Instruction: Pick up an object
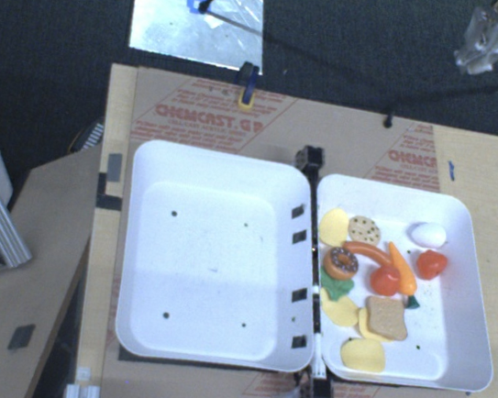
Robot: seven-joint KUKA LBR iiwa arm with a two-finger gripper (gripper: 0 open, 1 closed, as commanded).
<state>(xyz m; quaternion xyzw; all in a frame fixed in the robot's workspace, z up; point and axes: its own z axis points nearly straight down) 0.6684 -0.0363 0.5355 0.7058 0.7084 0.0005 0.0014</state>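
Gripper (491,42) up at top right, off the bench, well apart from both bins.
Can't tell if it's clenched or released, too blurry. Right bin (477,274) has the toy food in a pile: egg (427,234), cookie (365,230), donut (342,261), carrot (402,267), tomato (431,263), bread slice (386,318), a few yellow pcs. Left bin (213,253) just beside it, touching along the middle.
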